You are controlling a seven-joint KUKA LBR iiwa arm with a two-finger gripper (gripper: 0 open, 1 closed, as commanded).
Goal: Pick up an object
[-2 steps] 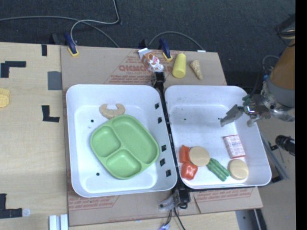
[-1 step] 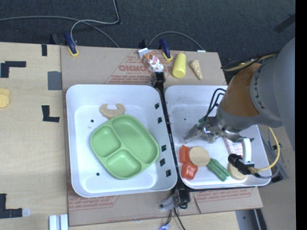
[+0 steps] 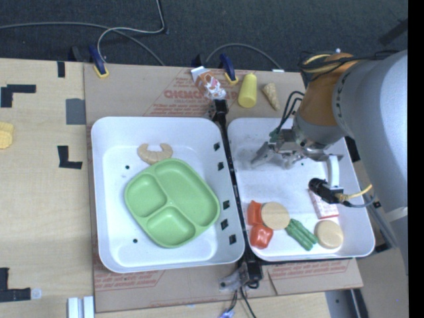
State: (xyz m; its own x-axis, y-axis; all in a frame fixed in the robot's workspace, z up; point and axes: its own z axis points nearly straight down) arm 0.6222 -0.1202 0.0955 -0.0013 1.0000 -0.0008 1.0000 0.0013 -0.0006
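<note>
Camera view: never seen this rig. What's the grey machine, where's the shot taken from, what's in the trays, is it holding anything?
One fixed camera looks down at a slant on a bench. The large grey robot arm with an orange band reaches in from the right. Its tool hangs over the upper part of the right shallow white bin; nothing shows between its fingers. Along that bin's near side lie an orange-red pepper-like toy, two tan round discs, a green bean-like toy and a small pink packet. The left shallow white bin holds a green divided plastic plate and a tan curved pastry-like piece.
</note>
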